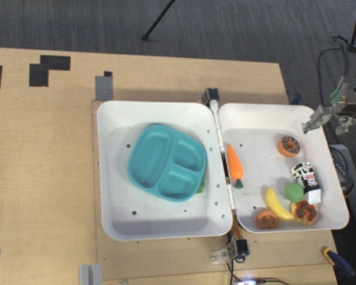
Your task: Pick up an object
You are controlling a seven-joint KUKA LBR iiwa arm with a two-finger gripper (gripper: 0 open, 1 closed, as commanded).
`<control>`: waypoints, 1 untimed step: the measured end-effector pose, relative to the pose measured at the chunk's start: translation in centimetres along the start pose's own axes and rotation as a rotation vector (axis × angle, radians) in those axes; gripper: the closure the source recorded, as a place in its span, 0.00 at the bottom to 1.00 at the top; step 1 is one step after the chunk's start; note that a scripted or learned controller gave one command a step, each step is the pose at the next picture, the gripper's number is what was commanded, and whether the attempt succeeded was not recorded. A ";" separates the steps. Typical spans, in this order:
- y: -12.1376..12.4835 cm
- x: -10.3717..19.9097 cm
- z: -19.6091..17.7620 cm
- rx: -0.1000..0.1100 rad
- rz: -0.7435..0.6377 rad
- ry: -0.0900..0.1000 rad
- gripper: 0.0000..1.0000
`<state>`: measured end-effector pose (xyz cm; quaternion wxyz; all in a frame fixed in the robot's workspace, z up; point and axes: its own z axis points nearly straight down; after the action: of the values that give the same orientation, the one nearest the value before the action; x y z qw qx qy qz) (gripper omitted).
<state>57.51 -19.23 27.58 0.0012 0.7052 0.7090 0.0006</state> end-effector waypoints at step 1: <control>-2.8 -1.3 15.7 0.004 -0.070 0.002 0.00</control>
<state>54.80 -20.56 11.85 -0.0009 0.6799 0.7333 -0.0004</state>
